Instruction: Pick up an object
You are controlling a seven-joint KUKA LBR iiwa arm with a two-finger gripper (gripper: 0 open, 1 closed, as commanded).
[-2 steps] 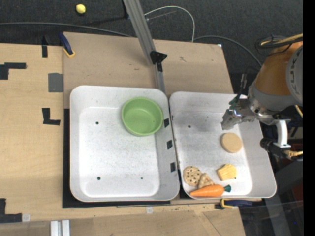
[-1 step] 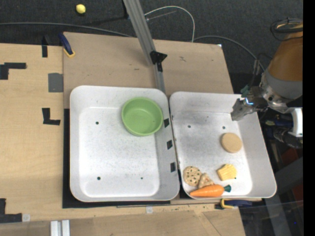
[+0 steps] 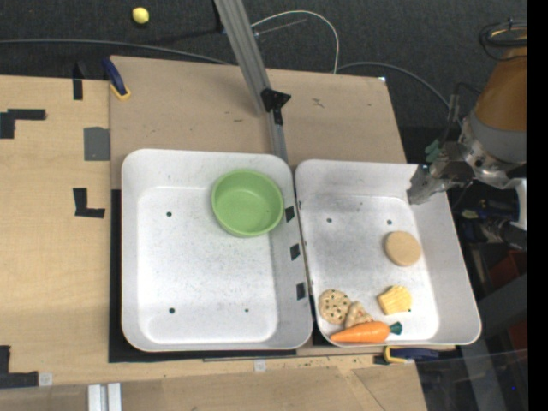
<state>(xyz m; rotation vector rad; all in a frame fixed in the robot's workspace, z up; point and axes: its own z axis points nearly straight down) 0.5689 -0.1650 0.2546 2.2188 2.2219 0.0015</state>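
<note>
Toys lie in the right bin (image 3: 445,229), any of which could serve as the object to pick. A round tan biscuit-like disc (image 3: 402,248), flat and plain, sits toward three o'clock of that bin's floor, apart from the rest. Below it, toward five o'clock, rests a small yellow wedge of cheese (image 3: 395,300). At six o'clock a speckled brown cookie (image 3: 333,305) lies just beside a pale pink piece (image 3: 358,314) whose shape is too small to read, and an orange carrot (image 3: 366,333) with a green tip stretches along the bin's near wall, touching or nearly touching both.

The left bin (image 3: 141,229) holds a light green bowl (image 3: 247,202), upright, at about one o'clock of its floor, close to the divide between the two bins.

The gripper (image 3: 419,191) hangs at the right bin's two o'clock corner, over its far right rim, well apart from the disc and the other toys. Nothing shows between its tips; whether they are spread or closed cannot be told from this slant. The grey arm (image 3: 501,139) with its orange band (image 3: 505,92) enters from three o'clock.

A grey pole (image 3: 248,50) crosses the bench (image 3: 197,101) from twelve o'clock down to the gap between the bins.
</note>
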